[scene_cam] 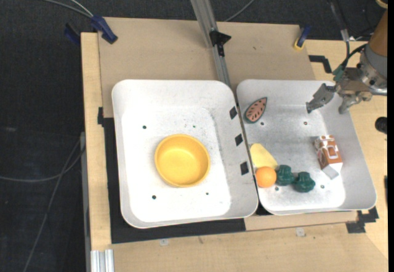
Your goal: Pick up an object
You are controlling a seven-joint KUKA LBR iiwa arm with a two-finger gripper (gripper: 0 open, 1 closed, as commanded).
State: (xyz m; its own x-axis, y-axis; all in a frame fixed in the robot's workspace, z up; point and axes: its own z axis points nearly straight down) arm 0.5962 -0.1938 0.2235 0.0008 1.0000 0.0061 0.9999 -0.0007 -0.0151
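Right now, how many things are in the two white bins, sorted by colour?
Yellow: 2, the bowl and the yellow wedge
Orange: 1, the ball
Green: 1, the green toy
Brown-red: 1, the leaf shape
Orange-and-white: 1, the small box
Total: 6

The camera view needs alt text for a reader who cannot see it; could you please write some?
Seen from above, the robot's claw hovers over the right bin, which holds a leaf-shaped piece, a small carton, an orange ball and green toys. The left bin holds a yellow bowl.
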